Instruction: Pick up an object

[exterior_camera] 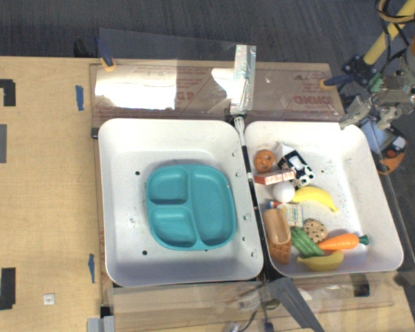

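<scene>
Camera view, task things: a heap of toy food is seen in the left half of the right-hand shallow white bin (373, 185), with a curved yellow plastic banana (317, 198), an orange plastic carrot with a green tip (340, 241), a small round orange fruit (264, 160) and a white egg-shaped piece (283, 192) among it.
Gripper: the grey arm's wrist end (386, 99) is seen past the bin's upper right corner, above the bench; whether the claw is apart or together cannot be told.
Risk, crowding: the pieces are packed touching one another, so a neighbour is likely to be nudged or two caught at once.
Risk, slip: the banana and carrot are smooth and rounded, so a shallow pinch is judged likely to slide off.
Risk, wall: the pile lies against the divider between the bins, so a finger could be stopped by that rim.
Open room: the right half of the bin floor is bare, and an approach from that side is judged freest.
Neighbour: a teal three-compartment plastic tray (191, 206) is set in the left-hand shallow white bin (117, 185), well apart from the arm.
</scene>
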`<state>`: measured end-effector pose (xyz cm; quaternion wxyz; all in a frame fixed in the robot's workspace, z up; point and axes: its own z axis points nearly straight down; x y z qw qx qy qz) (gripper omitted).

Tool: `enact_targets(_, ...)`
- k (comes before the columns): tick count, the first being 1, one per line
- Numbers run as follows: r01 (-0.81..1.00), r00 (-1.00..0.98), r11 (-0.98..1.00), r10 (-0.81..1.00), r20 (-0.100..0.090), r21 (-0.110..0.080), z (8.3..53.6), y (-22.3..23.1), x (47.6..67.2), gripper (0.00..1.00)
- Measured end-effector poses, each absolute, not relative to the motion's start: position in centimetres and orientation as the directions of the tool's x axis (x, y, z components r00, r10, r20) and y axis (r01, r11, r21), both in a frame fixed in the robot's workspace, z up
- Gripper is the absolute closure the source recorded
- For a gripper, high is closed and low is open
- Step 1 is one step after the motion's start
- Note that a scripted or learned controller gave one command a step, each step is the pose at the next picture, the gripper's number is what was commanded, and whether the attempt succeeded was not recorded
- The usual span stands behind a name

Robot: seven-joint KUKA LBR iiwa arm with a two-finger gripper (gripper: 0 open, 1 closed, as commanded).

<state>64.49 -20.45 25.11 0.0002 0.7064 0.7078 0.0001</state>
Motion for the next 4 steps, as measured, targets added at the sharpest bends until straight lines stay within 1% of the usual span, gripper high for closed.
enact_targets(1, 0.985, -0.174, 0.174, 0.985, 0.003, -0.005, 15.1, -15.6, 59.4, 0.0)
enact_targets(2, 0.985, -0.171, 0.171, 0.985, -0.005, 0.016, 9.3, -13.6, 52.8, 0.0)
enact_targets(3, 0.985, -0.172, 0.172, 0.985, -0.004, 0.022, 10.4, -13.4, 53.0, 1.0)
enact_targets(4, 0.998, -0.07, 0.07, 0.998, 0.002, 0.011, 21.1, -4.9, 58.2, 1.0)
